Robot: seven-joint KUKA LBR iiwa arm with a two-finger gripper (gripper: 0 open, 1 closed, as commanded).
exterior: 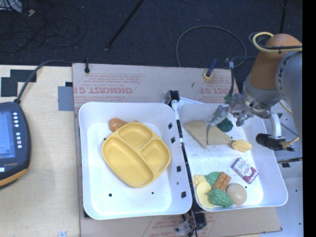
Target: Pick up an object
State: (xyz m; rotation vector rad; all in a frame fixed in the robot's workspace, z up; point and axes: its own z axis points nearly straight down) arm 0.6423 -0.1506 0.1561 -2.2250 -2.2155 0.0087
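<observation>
Hovering over the right bin's (276, 132) far edge, the claw (228, 117) pins a small green object (226, 126) between its fingers. A tan wedge (205, 134) lies just toward the bins' divider.

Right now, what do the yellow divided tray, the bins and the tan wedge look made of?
Yellow divided tray: likely moulded plastic, smooth with a soft sheen, rounded compartment ridges.
Left bin and right bin: probably thin formed plastic, glossy white, rounded corners, light glare.
Tan wedge: matte, flat, even colour; foam or soft plastic toy food, hard to tell.
</observation>
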